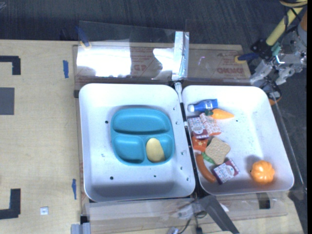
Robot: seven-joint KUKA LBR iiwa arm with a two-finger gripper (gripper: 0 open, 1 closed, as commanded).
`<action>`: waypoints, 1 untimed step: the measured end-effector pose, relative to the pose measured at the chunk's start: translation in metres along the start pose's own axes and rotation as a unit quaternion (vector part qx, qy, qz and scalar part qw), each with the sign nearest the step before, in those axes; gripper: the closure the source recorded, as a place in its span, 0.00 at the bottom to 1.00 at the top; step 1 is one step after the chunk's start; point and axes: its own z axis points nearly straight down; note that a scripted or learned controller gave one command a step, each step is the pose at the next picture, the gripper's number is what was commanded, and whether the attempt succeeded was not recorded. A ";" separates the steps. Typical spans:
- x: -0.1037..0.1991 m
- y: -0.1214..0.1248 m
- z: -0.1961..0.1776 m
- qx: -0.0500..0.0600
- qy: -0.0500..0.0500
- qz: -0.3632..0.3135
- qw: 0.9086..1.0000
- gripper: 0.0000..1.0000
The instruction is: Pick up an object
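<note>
Several small things lie heaped along the left wall of the right bin; my gripper hangs outside its far right corner, how it stands I cannot tell; I judge the lone orange pumpkin the cleanest pick, approached straight down.

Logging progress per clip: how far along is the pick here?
Already done, by the look of it: a yellow oval item lies in the blue divided tray in the left white bin. In hand: nothing visible; the gripper sits above the right white bin, at its far corner. Left: the small orange pumpkin, slice of bread, blue-capped bottle and other pieces are untouched.
</note>
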 end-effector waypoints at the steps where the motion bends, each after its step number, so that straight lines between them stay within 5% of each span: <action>1: 0.047 0.006 0.105 0.003 0.001 -0.090 0.996 0.00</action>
